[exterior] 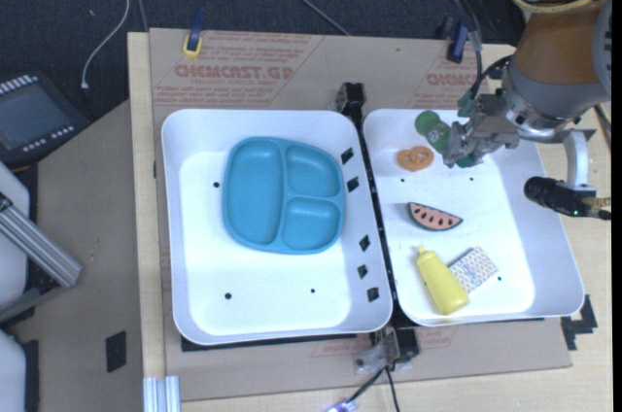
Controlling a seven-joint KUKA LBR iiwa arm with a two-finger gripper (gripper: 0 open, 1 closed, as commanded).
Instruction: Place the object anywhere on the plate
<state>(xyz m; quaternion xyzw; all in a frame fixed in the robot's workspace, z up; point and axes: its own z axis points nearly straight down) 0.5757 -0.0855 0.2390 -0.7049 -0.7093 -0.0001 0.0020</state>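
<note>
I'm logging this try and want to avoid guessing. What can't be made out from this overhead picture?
- Gripper, camera view: the wrist covers its fingertips, so their stance can't be told.
- Green object: partly hidden behind the gripper, so its shape and whether it is touched are unclear.
- Orange object: too small to identify.
- Patterned packet beside the yellow bottle: print too small to read.
- Arm: cut off by the right edge.
</note>
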